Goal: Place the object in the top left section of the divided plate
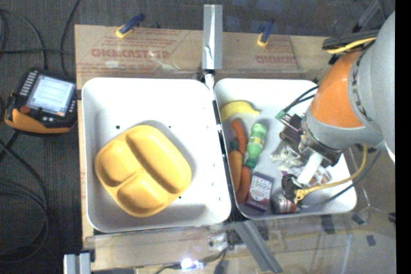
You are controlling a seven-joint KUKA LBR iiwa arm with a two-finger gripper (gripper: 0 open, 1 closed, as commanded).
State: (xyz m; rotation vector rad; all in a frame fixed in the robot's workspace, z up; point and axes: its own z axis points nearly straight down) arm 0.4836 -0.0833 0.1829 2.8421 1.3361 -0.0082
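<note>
- Gripper (pixel 297 152) at the end of the grey and orange arm, low over the right bin (pixel 276 84), well to the right of the divided plate (pixel 144 167); open or closed state not possible to tell, and nothing seen held.
- Dark reddish can-like item (pixel 282 204) just below the gripper, far right of the plate; details too small to tell.
- Purple box (pixel 260 191) beside that item, on the side nearer the plate.
- Green bottle (pixel 256 140) right of the plate, lying on the bin floor between gripper and plate.
- Two carrots (pixel 239 135) end to end, closer to the plate than the bottle, along the bin wall.
- Yellow banana (pixel 236 109) up and to the right of the plate, at the top of the carrots.
- Divided plate: yellow, three sections, set askew in the middle of the left bin (pixel 115 99), apart from all items listed.
- Handheld controller (pixel 42 99) with a lit screen on the floor, left of the plate, outside the bins.
</note>
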